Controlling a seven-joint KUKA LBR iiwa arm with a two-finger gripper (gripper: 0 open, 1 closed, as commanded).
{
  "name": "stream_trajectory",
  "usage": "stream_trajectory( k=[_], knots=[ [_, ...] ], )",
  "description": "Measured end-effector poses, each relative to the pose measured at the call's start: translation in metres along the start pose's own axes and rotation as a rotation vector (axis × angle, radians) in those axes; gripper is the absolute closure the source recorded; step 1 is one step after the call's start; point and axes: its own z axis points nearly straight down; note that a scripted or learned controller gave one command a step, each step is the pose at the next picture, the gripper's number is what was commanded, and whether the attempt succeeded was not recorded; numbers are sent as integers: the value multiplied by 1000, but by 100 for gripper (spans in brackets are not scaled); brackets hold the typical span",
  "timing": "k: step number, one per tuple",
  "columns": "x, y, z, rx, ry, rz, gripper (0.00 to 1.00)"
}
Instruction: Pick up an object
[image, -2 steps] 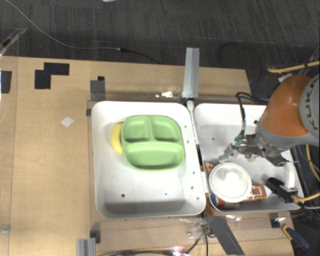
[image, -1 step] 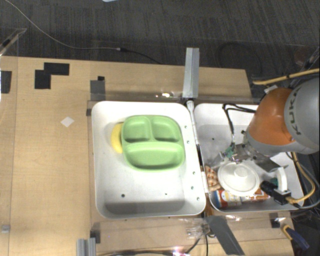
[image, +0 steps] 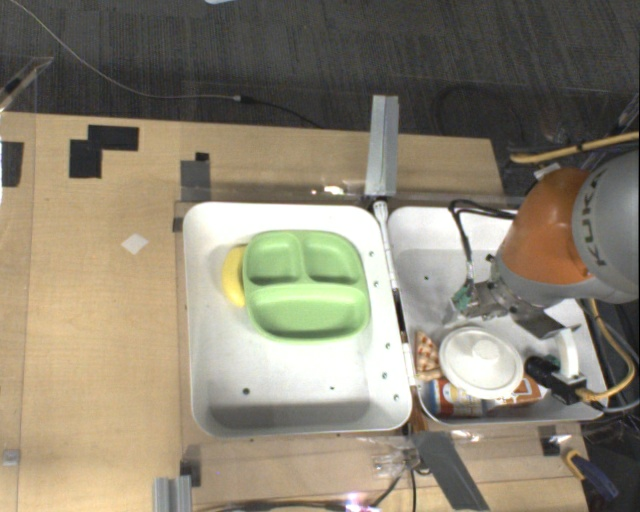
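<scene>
1. My arm (image: 560, 240) reaches into the right bin (image: 430, 240), and my hand (image: 487, 358) hangs over its near end, directly above a small pile of things. The round white flange of my wrist covers what lies beneath it, so I cannot tell how the hand is set or whether it has anything.

2. The pile is what I can reach. A packet with a nut-like print (image: 427, 352) lies just left of my hand against the bin's left wall, and a flat box or pouch with red and white printing (image: 470, 400) lies under and toward the near wall from my hand.

3. I judge both to be light, thin packaging: the packet soft and crinkly, likely to slip or fold if pinched on its face; the flat one stiffer but glossy. I would take either across a narrow edge, not flat-on.

4. The left bin (image: 290, 400) holds a green divided tray (image: 305, 283), with a yellow thing (image: 233, 277) tucked at the tray's left edge. The tray looks rigid, light plastic; its raised rim is the only sensible hold.
</scene>
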Motion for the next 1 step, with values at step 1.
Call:
stream_trajectory(
  k=[1],
  knots=[
    [0,0,0,0,0,0,0]
  ],
)
